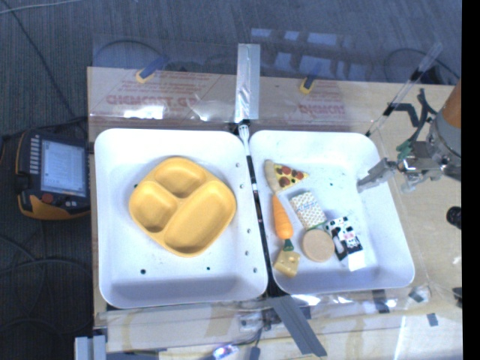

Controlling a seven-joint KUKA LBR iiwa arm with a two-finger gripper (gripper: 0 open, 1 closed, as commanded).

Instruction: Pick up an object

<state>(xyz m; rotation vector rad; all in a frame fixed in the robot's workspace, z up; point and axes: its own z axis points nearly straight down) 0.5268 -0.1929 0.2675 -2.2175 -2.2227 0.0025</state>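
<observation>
— Where's everything?
— Yellow divided plate [182, 205] fills the left bin [112, 276]; carrot [282, 217], wafer [307, 208] and round cookie [317, 245] crowd the right bin [390, 261].
— Your gripper [373, 177]?
— Over the right rim; spread or pressed together, I can't tell. Tight clustering could make me snag two or slip off.

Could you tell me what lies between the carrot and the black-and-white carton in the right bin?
In the camera view, a patterned white block and a tan round disc lie between carrot and carton.
</observation>
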